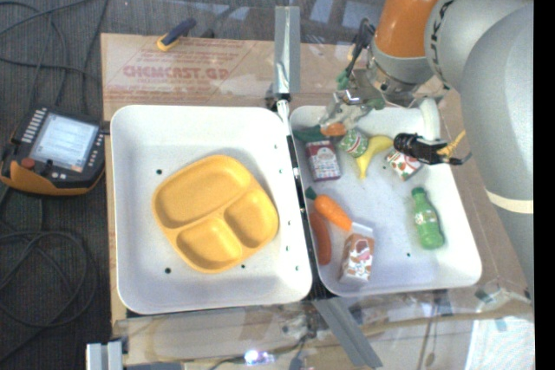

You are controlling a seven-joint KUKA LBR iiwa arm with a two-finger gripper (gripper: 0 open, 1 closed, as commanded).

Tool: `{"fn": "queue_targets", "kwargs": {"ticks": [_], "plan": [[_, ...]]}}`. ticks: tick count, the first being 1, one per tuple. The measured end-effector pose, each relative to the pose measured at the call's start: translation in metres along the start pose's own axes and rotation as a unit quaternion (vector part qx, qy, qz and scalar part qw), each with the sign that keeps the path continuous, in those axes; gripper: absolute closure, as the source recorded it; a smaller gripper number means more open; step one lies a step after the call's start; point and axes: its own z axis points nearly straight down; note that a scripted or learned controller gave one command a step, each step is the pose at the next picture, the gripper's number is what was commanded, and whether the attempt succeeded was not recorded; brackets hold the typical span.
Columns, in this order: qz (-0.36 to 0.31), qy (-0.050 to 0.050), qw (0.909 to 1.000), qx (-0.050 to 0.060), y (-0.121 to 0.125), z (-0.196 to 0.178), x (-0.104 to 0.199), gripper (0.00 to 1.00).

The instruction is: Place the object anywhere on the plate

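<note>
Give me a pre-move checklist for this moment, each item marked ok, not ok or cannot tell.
1. Plate lies flat in the left bin, all three compartments free: ok.
2. Gripper sits over the right bin's far left corner: ok.
3. An object between the fingers: cannot tell; the tip is too cluttered.
4. Nearest candidates, the small carton and banana, lie crowded together: not ok for a clean pick.
5. Carrot and green bottle lie apart from the gripper: ok.
</note>
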Motion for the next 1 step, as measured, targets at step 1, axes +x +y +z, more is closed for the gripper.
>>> {"fn": "queue_targets", "kwargs": {"ticks": [1], "plan": [[0.021, 0.003, 0.9998, -0.001, 0.001, -0.0177, 0.0067, 1.0]]}}
